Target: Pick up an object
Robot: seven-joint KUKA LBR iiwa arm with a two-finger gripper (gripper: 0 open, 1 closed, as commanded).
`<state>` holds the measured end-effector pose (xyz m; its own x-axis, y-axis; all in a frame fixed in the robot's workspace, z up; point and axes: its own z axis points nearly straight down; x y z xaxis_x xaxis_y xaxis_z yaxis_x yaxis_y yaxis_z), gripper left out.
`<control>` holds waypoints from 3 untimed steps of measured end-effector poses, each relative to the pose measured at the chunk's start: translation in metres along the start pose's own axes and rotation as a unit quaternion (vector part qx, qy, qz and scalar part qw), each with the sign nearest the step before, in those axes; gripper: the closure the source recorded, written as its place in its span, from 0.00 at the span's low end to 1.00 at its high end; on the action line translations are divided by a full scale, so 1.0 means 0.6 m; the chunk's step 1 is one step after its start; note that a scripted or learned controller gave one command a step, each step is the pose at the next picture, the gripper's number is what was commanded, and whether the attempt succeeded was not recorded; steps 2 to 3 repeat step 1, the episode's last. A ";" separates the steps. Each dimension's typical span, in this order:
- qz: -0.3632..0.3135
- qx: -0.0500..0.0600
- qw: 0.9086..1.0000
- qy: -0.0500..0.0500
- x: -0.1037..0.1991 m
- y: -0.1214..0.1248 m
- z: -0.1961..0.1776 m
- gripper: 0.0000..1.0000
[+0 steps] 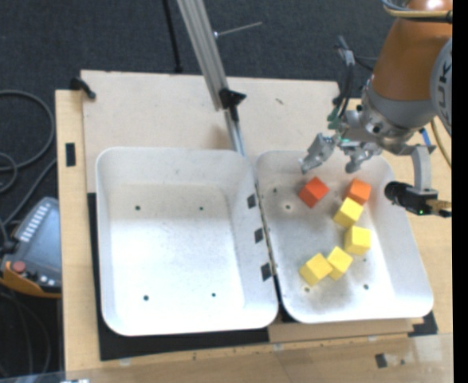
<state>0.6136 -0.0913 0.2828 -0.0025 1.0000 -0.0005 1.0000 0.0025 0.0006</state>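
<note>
Nearest the camera, in the right bin (409,294), two yellow cubes sit touching: one at front-left (316,269), the other (340,259) just behind it to the right. A third yellow cube (358,239) lies a bit further back, w/ a fourth (348,212) close behind that (nearly touching). Further back still, an orange cube (359,190) sits just behind the fourth yellow one, and a red-orange cube (314,191) is off to its left, apart from the rest. The left bin (122,214) lies alongside, rims touching at the middle. Above the back of the right bin hangs the gripper (335,155), fingers spread apart w/ nothing between them, the left finger over the red-orange cube, not touching it. At the far side, a slanted aluminium rail (204,46) rises from the bench (154,110).
</note>
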 end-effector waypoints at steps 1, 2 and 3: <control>0.003 0.003 1.000 -0.001 -0.132 0.020 0.217 0.00; 0.003 0.003 1.000 -0.001 -0.132 0.020 0.217 0.00; 0.003 0.003 1.000 -0.001 -0.132 0.020 0.217 0.00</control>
